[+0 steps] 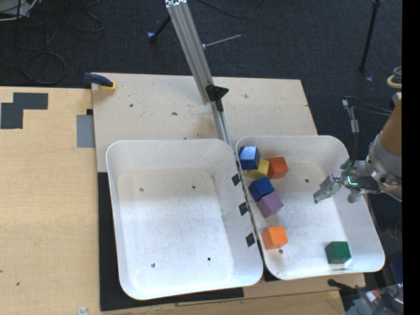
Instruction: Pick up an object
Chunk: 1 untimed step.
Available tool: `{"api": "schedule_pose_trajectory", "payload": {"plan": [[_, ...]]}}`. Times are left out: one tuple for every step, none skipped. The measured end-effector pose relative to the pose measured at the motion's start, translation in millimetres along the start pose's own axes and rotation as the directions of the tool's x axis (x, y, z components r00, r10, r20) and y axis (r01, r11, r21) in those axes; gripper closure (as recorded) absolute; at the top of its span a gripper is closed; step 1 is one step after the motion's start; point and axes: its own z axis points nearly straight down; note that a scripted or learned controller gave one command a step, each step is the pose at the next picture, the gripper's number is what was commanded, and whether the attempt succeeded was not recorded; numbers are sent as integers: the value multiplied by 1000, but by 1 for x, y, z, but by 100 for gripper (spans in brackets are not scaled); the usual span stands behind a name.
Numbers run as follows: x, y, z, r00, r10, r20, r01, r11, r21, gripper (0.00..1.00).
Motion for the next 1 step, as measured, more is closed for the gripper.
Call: {"api": "schedule_pose_trajectory", "payload": {"plan": [[-1,1,-2,1000,2,1,-2,1000,-4,0]]}}
